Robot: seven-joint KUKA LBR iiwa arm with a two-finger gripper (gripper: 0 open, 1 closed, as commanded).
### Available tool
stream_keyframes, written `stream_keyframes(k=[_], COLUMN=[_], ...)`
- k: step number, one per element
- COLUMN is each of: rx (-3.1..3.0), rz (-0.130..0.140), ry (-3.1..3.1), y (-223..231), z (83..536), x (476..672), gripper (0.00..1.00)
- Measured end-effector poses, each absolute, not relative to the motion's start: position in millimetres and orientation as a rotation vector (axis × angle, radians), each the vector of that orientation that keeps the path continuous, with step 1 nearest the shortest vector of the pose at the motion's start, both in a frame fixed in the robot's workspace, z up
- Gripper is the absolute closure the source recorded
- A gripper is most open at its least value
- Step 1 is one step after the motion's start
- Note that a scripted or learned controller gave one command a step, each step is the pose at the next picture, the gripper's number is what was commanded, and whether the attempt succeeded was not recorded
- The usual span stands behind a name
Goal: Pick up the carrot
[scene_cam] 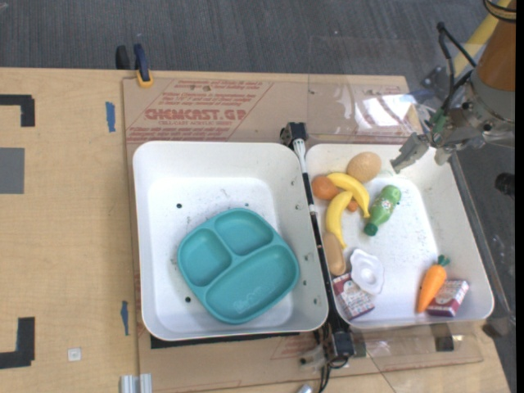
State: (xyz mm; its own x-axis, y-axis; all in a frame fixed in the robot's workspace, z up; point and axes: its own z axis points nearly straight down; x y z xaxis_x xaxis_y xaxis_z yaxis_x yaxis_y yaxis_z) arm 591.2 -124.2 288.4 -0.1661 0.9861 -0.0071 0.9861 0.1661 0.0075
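Front of the right bin [479, 301] first: carrot [431, 286] stands on end near the front right corner, green top up, orange body slanting down-left. It's touching or just beside a dark maroon snack packet [449, 297] on its right. To its left, a small white lidded cup [366, 271] and a red-and-white carton [354, 298] — both apart from the carrot.

Step in hand: approach, not grasp. Gripper [422, 147] hangs over the bin's back right corner, well apart from the carrot, nothing between its fingers. They look spread apart, one pale finger [407, 155] angling down-left, but the wrist clutter makes that a soft read.

Next move, as I judge it: travel toward the bin's front right, line the fingers across the carrot's narrow body, then descend. The packet against it and the bin wall nearby leave little room on the right side — risk of catching the packet too.

Rest of the bin: banana [338, 205], an orange fruit [324, 187] under it, a tan egg-like ball [363, 167], green bottle [382, 206]. Left bin [155, 219] holds a teal divided plate [238, 264].

Hard to make out: arm is cut off at the frame's top right; second finger is lost against cables; carrot's lower tip sits in shadow against the bin floor.
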Motion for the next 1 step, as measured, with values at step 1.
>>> stream_keyframes(k=[1], rx=[2.252], rz=[-0.003], ry=[2.198], y=[-59.9], z=[261.1], x=[591.8], gripper=[0.0])
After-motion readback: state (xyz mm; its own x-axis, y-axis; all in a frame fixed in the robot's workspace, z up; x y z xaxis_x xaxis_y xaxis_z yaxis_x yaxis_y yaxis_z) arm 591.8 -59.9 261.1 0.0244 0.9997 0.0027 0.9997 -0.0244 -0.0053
